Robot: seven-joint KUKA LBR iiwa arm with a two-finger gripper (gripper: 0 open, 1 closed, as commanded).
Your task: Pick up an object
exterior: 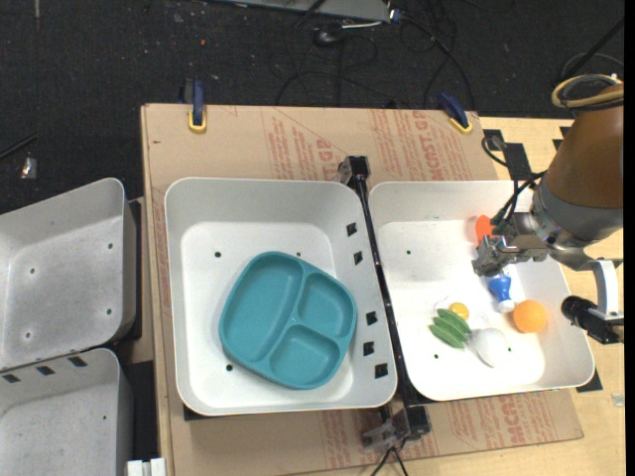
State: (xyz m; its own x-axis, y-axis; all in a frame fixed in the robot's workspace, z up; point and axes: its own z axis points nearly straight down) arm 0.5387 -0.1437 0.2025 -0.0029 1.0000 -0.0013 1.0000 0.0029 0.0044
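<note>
1. The end effector (493, 258) sits low over the right bin (417, 365). How far it is open cannot be told from this slanted view, and nothing is visibly held.
2. The candidates lie clustered in that bin: a blue object (499, 289) just below the end effector, an orange ball (530, 315), a green vegetable (449, 329) with a yellow piece (457, 310), a white object (489, 346), and a red-orange piece (482, 226) beside the wrist.
3. The blue object looks the likely target; a good approach descends straight and centres on it.
4. The ball may roll if nudged, so the arm should keep clear.
5. The teal divided plate (288, 319) in the left bin (189, 266) is not involved.
</note>
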